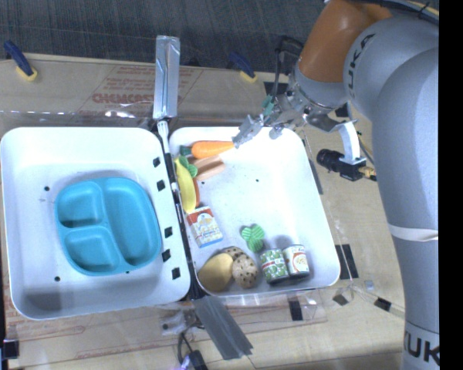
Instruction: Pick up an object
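1. Camera view gives you the arm [393, 106] entering from the right of the frame, its grey body filling the right side and its orange band [336, 37] sitting at the upper right.
2. You see the wrist angled down and toward the left, ending over the upper edge of the right bin [312, 183].
3. Your gripper [245, 134] sits at the upper middle of the frame, just beside the thick end of the carrot [210, 149]; whether its tips are spread or closed you cannot tell, and nothing shows between them.
4. You find the carrot lying across the upper left corner of the right bin, with a banana [187, 187] below it along the left wall.
5. Lower in that bin you have a small carton [204, 227], a green piece [253, 236], 2 cans [285, 264], a cookie [244, 268] and a tan round item [215, 272].
6. Your left bin [23, 206] holds a blue divided tray [106, 224].
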Available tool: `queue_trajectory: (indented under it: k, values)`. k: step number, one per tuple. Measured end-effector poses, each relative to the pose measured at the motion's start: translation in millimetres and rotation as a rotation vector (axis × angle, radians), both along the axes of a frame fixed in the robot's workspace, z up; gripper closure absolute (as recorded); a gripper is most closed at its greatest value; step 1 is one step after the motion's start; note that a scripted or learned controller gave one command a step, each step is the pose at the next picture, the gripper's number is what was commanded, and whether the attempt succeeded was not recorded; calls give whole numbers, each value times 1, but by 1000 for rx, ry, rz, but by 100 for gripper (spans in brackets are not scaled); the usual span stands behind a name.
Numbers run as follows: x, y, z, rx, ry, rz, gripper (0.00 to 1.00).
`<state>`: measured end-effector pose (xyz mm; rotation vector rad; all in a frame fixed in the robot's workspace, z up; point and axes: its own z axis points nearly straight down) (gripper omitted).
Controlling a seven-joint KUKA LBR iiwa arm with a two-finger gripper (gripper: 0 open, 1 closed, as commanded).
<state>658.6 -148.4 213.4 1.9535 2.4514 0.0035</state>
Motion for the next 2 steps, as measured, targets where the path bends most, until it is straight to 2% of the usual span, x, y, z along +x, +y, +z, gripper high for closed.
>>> queue_trajectory:
  k: [1,2]
  values:
    - [-37,27,-123,3,10,82,0]
    - [-29,45,-121,-1,7,7,0]
